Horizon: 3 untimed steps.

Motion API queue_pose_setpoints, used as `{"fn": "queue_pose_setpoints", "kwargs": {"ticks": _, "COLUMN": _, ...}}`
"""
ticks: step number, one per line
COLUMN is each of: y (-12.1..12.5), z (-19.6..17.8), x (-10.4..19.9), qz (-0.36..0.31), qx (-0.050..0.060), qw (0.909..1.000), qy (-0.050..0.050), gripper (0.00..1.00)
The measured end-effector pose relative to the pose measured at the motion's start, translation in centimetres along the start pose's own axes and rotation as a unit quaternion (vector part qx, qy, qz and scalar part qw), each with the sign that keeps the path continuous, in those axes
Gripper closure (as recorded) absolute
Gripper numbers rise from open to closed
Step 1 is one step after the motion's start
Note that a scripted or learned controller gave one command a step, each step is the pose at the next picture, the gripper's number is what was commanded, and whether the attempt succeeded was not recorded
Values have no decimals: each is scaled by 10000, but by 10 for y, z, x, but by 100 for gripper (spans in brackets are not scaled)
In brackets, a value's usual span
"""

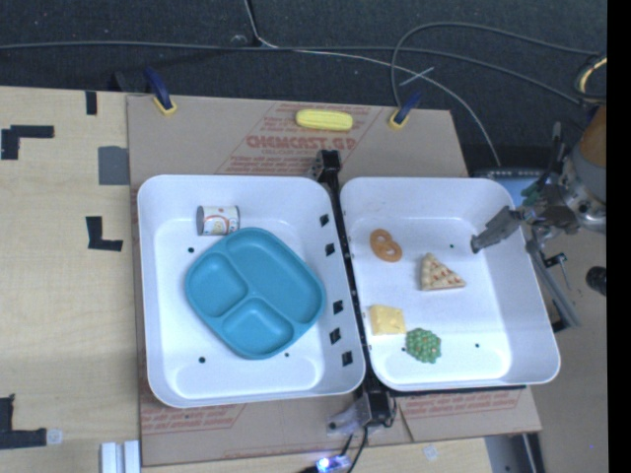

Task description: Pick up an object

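From the fixed camera above the bench [59, 264], we look down on two white bins set side by side on a cardboard sheet [286, 141], itself clipped down at the far edge, apparently to keep it from sliding. The left bin [158, 200] carries a blue tray [254, 292] with three compartments and, just beyond it, a small can [217, 221] lying on its side. The right bin [513, 358] holds the likelier pickings, spread well apart as if to give a grasp room: a pretzel [385, 245] near the divider, a pizza slice [441, 274] at the middle, a yellow cheese block [386, 319] nearer us, and a green broccoli head [424, 345] just beside it. A yellow corn cob [323, 120] lies outside both bins on the cardboard.

The arm [592, 180] comes in from the right, and its hand [493, 233] hangs over the right bin's far right corner, tilted toward the bin's middle. We see one dark finger clearly; whether the pair stands apart or together we cannot tell, and nothing shows between them. We judge the pick not yet begun: the slice is the nearest item, yet a clear gap separates it from the hand. Its flat, low shape may make it awkward to grip.
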<state>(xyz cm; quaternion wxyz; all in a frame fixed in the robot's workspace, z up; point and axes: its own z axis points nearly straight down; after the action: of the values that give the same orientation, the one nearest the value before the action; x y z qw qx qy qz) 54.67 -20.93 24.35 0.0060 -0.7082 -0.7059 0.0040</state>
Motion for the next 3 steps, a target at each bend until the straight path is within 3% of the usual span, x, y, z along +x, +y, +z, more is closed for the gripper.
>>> {"fn": "queue_pose_setpoints", "kwargs": {"ticks": 1, "y": 2, "z": -8, "x": 1, "qz": -20, "qx": -64, "qw": 10000, "qy": -17, "gripper": 0}}
{"fn": "queue_pose_setpoints", "kwargs": {"ticks": 3, "y": 12, "z": 111, "x": 2, "qz": -26, "qx": -43, "qw": 10000, "qy": -10, "gripper": 0}}
